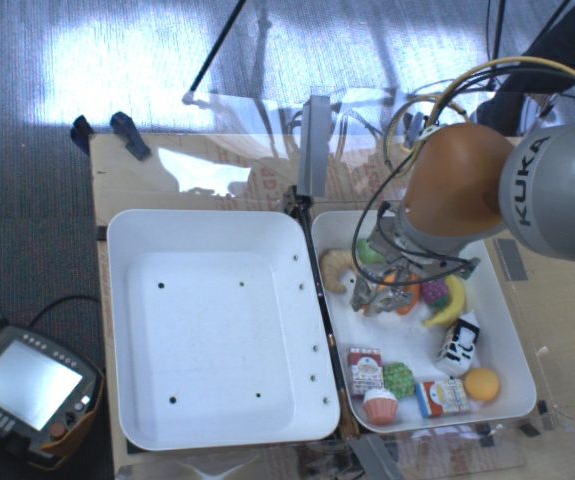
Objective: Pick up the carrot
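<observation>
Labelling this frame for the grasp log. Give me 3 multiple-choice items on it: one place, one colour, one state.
1. Which bin holds the toy food?
A. the one on the view's left
B. the one on the view's right
C. both bins

2. What colour is the ball in the near right corner of the right bin?
A. orange-yellow
B. blue
C. black

3. Where is the hand?
A. over the left bin
B. raised above the floor, away from the bench
C. low in the right bin, among the toys

Answers:
1 B: the banana, cupcake and other toys lie in the right bin, while the left bin has none.
2 A: the ball is orange-yellow.
3 C: the hand sits beside something orange, maybe the carrot.
</observation>
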`<state>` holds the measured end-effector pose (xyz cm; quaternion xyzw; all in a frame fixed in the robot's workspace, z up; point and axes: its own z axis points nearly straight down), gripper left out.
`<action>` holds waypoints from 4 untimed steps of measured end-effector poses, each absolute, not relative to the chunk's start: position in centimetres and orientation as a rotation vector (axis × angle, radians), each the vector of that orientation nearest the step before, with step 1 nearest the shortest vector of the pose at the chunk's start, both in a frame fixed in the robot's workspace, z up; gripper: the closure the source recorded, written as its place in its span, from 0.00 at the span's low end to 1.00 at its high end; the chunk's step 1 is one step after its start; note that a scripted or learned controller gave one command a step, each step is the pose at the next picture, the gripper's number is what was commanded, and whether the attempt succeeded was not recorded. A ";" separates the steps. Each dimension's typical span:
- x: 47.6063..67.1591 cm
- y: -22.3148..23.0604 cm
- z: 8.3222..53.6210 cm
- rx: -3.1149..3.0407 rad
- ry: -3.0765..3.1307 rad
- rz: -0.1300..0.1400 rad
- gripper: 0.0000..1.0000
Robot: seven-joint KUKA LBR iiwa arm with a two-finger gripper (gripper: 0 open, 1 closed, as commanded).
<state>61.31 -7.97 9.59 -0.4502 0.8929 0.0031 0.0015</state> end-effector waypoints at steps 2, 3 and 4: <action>63.6 -6.1 28.1 -1.562 2.722 0.005 0.00; 55.1 -6.0 18.1 -1.610 2.708 0.018 0.00; 57.7 -12.3 8.5 -1.655 2.672 0.010 0.00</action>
